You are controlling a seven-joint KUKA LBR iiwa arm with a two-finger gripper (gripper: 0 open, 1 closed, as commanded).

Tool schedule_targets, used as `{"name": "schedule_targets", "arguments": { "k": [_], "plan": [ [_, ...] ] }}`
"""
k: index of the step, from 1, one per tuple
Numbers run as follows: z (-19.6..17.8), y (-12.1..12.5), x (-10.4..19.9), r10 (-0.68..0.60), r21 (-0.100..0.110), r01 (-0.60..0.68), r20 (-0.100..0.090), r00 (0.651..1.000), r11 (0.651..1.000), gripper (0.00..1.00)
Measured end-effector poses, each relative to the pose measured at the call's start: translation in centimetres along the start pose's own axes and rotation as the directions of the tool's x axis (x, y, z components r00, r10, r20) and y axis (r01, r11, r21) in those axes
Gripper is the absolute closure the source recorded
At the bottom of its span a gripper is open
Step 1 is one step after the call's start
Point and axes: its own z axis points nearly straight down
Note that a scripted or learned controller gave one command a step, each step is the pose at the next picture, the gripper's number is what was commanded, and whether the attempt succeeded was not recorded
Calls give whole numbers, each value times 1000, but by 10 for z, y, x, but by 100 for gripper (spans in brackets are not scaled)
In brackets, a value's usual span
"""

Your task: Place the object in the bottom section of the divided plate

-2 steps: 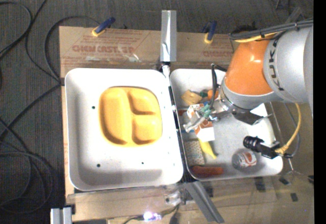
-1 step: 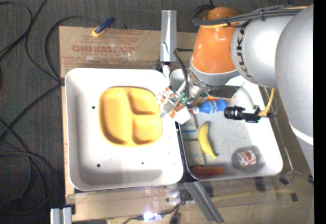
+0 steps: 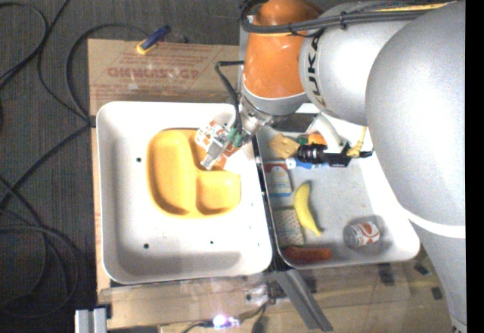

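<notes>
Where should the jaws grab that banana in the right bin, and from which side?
Take the banana at mid-length, coming straight down, jaws closing across its narrow width. It lies flat, running up and down the view, with bare bin floor on its right; clutter crowds its left.

— Any lettering you can read?

— On the grey arm (image 3: pixel 393 59), dark letters run sideways just beside the orange band (image 3: pixel 276 48); they look like "KUKA", partly cut off by a cable.

— And the cardboard sheet (image 3: pixel 144 74) under the left bin?

— Red print, upside down from this angle, too faint to spell out.

— The can (image 3: pixel 363 234) in the right bin?

— A red mark on white, nothing legible.
</notes>
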Motion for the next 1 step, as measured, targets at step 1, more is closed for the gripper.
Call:
{"name": "schedule_targets", "arguments": {
  "k": [1],
  "plan": [
    [-5, 31, 46, -124, 1, 124, 1, 992, 992, 100]
  ]
}}
